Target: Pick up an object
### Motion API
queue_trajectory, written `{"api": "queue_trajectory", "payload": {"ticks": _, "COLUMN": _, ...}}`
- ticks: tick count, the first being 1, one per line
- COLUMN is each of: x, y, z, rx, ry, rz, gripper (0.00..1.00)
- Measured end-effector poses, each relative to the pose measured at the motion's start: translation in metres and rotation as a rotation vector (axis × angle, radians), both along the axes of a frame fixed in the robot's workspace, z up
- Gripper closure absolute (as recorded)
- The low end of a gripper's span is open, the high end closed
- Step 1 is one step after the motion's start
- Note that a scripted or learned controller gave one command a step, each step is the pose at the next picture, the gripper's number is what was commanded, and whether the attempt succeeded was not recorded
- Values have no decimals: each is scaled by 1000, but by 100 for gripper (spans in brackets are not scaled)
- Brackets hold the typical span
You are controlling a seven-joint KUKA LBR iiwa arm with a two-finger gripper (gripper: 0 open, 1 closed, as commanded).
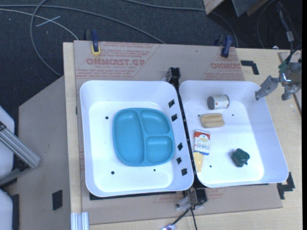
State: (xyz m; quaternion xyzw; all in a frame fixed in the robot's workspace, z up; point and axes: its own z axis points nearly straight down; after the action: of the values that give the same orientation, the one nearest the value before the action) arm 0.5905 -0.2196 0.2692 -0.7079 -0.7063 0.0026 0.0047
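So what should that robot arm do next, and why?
Probably swing the end effector in over the right bin and lower it toward one item, perhaps the small can. It sits at the bin's far right edge, holding nothing, while every loose object lies in that bin.

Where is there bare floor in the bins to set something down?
Right bin: bare floor right of the can and bun, above the green toy. Its left side is crowded, with the packet. Left bin: narrow strips around the blue tray.
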Motion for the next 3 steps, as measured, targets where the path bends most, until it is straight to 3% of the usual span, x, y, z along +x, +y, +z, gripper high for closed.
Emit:
{"api": "queue_trajectory", "payload": {"ticks": 1, "x": 2, "y": 0, "z": 6, "rx": -3, "ry": -10, "rz": 3, "gripper": 0}}
{"api": "queue_trajectory", "payload": {"ticks": 3, "x": -11, "y": 6, "z": -83, "rx": 0, "ry": -4, "rz": 3, "gripper": 0}}
